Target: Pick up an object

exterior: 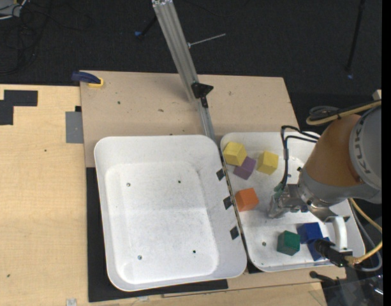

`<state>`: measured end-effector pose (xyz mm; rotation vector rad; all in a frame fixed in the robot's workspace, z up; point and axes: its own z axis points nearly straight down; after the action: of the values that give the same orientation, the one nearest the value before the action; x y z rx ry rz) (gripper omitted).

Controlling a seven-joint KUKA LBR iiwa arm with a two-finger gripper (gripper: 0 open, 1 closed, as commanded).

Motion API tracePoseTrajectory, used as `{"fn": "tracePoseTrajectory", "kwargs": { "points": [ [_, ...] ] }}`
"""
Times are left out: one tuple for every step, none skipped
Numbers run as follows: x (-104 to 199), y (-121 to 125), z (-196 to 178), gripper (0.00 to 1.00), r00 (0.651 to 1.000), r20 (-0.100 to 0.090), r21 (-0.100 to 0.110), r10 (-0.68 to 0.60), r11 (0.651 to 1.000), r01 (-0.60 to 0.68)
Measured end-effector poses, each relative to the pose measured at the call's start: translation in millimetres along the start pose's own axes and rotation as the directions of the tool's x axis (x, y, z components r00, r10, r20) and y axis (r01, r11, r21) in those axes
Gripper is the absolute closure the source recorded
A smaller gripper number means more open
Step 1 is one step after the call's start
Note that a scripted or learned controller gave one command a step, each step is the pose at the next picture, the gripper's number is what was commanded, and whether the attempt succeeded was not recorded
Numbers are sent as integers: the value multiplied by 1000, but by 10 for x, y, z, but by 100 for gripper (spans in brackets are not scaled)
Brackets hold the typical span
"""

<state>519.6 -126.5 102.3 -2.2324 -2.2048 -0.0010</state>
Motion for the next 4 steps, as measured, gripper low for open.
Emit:
{"fn": "tracePoseTrajectory", "kwargs": {
  "points": [
    [-57, 24, -617, 100, 1000, 4, -5, -8, 1000, 8],
    [-20, 70, -1056, 100, 1000, 3, -5, -14, 1000, 14],
    [-30, 78, -1489, 100, 1000, 4, -5, -14, 1000, 14],
    [497, 158, -1547, 100, 1000, 3, 0, -17, 1000, 17]
  ]
}}
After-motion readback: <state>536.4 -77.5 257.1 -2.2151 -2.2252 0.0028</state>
